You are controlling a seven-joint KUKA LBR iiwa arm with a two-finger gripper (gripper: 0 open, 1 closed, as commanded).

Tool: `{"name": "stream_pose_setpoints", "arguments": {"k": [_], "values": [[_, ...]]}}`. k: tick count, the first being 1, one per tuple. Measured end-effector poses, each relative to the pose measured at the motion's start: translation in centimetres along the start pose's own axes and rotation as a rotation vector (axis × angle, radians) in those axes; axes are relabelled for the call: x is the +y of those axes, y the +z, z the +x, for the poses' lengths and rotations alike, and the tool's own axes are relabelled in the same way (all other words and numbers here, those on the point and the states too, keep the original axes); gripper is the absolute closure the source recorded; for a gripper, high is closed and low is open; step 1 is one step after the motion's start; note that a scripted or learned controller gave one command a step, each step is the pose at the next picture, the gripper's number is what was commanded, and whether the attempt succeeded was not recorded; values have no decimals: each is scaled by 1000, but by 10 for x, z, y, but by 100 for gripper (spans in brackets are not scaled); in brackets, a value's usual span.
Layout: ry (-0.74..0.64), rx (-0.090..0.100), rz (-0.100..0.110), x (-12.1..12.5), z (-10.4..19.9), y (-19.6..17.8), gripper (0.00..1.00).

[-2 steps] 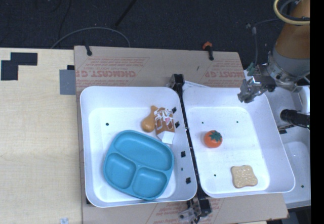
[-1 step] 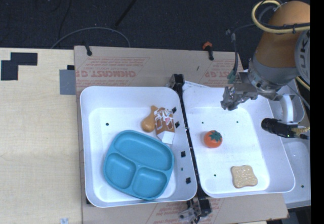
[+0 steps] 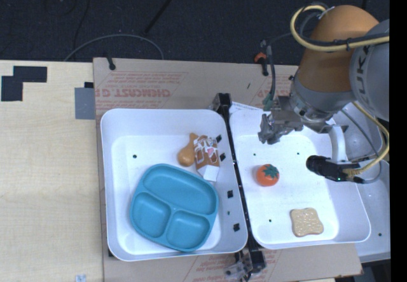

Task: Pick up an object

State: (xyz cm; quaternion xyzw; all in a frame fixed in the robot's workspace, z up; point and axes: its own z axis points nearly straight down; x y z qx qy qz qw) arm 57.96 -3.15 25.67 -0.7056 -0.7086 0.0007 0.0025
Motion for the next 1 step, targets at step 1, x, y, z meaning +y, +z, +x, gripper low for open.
{"name": "stream_pose_setpoints", "arguments": {"k": [1], "values": [[1,-1,1,-22,38,6,100]]}}
